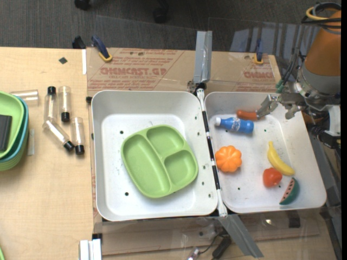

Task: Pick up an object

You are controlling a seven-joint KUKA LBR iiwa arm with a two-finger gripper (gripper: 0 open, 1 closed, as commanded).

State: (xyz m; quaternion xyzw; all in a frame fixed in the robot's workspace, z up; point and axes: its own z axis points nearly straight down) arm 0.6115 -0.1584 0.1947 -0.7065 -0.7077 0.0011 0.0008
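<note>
The right bin (303, 202) holds a blue bottle with a white cap (236, 124) lying on its side, with a small red sausage-shaped piece (246, 114) just behind it. Further forward lie an orange pumpkin (228, 158), a yellow banana (279, 158), a red fruit (272, 177) and a watermelon slice (289, 191). My gripper (277, 107) hangs over the bin's back right part, to the right of the red piece. Its fingers (265, 106) are open with nothing between them.
A green divided plate (160, 160) lies in the left bin (103, 145). Several clear vials (64, 118) lie on the wooden bench to the left, beside stacked green trays (11, 131). Cardboard (141, 69) with clamps sits behind the bins.
</note>
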